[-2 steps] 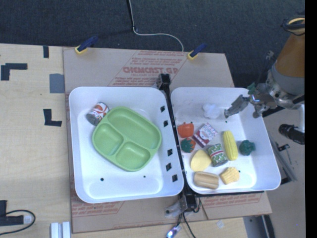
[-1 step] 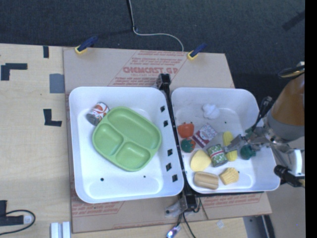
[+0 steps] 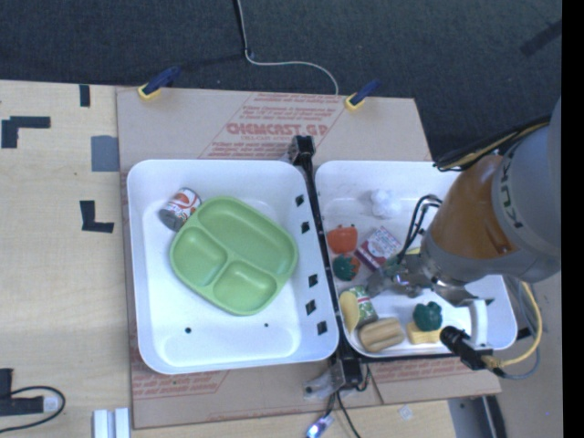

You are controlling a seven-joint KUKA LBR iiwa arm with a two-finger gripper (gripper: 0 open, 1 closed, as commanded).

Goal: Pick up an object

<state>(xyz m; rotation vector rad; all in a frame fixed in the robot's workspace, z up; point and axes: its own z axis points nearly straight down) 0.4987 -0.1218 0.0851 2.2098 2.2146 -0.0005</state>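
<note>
Camera view: grey arm (image 3: 511,208) with orange band comes in from the right, bent low over the right bin (image 3: 415,173). Gripper (image 3: 394,276) sits just above the toy pile in that bin's middle; jaw state cannot be told, too dark and cluttered, and no item is clearly between them.

Right bin contents: orange-red toy (image 3: 342,238) near the divider, small dark green piece (image 3: 344,266) right below it, red-white packet (image 3: 380,244) beside those, touching or nearly touching the gripper area. White lump (image 3: 382,202) further up, apart from the rest. Front of bin: yellow-green bottle-like item (image 3: 354,307), tan bread-like roll (image 3: 380,334) just under it, dark green round toy (image 3: 426,316) resting against a pale yellow block (image 3: 422,335).

Left bin (image 3: 146,245): green divided plate (image 3: 234,255) lies flat, tilted diagonal, mid-bin. Small can (image 3: 180,207) lies on its side just beside the plate's upper left edge.

Bins sit on a cardboard sheet (image 3: 274,126) on the wooden bench (image 3: 55,272).
</note>
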